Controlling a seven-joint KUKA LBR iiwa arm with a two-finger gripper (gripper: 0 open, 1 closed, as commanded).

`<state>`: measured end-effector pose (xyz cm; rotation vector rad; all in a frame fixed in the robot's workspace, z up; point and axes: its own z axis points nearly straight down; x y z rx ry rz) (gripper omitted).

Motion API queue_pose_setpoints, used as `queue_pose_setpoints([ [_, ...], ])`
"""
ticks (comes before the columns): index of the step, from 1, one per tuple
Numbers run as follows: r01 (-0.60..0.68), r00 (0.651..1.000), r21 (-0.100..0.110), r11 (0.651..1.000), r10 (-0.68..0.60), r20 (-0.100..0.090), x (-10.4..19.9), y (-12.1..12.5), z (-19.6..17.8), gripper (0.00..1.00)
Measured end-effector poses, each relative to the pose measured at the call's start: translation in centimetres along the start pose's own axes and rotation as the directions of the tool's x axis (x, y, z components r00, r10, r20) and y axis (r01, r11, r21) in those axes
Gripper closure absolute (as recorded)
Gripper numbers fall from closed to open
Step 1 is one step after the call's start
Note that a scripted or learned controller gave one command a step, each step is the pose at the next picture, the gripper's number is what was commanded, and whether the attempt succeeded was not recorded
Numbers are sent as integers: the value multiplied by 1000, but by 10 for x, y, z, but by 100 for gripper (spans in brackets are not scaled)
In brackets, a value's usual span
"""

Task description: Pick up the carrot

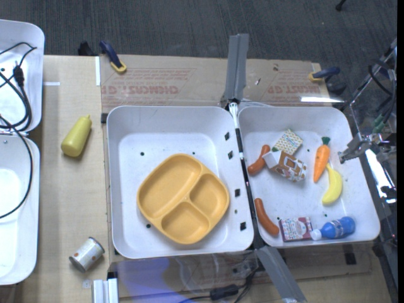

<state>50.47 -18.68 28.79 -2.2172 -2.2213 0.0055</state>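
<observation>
The carrot [321, 158] is orange with a green top. It lies in the right bin [303, 116], toward its right side, with the green end pointing to the far rim. A yellow banana [332, 186] lies just right of its tip, and a small patterned box [290, 165] sits just to its left. Nothing touches the carrot from above.
The right bin also holds two sausages [266, 216], a checkered block [288, 141], a red carton [295, 228] and a blue bottle [333, 228]. A yellow divided plate [183, 198] sits in the left bin [126, 169]. Grey metal parts and cables [363, 147] hang over the right rim.
</observation>
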Motion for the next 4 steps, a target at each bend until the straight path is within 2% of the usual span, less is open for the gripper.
queue_pose_setpoints([
  [1, 15, 1000, 0, 1000, -15, 0, -9, 72, 105, 0],
  [2, 5, 1000, -3, 1000, -5, -6, -23, 99, 187, 0],
  [3, 6, 1000, -2, 1000, -6, -3, -24, 99, 179, 100],
  [4, -44, 999, -2, 999, 44, 0, 21, 100, 83, 100],
])
